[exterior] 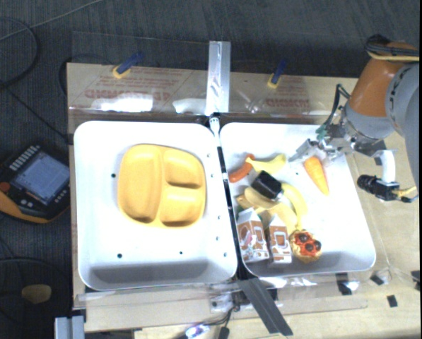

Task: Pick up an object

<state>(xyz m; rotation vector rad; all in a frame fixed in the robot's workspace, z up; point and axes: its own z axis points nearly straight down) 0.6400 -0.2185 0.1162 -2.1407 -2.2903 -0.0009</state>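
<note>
We see two shallow white plastic bins side by side: the left bin [97,210] fills mid-frame left, the right bin [352,224] mid-frame right. The grey arm with the orange band [380,94] enters at the upper right. A yellow three-compartment plastic tray [161,183] lies in the left bin. In the right bin, low centre, two small brown-and-white cartons [264,237] stand together. The orange toy carrot [317,173] lies in that bin's upper right part, just below the gripper [324,145]; whether the gripper grips it we cannot tell.
</note>
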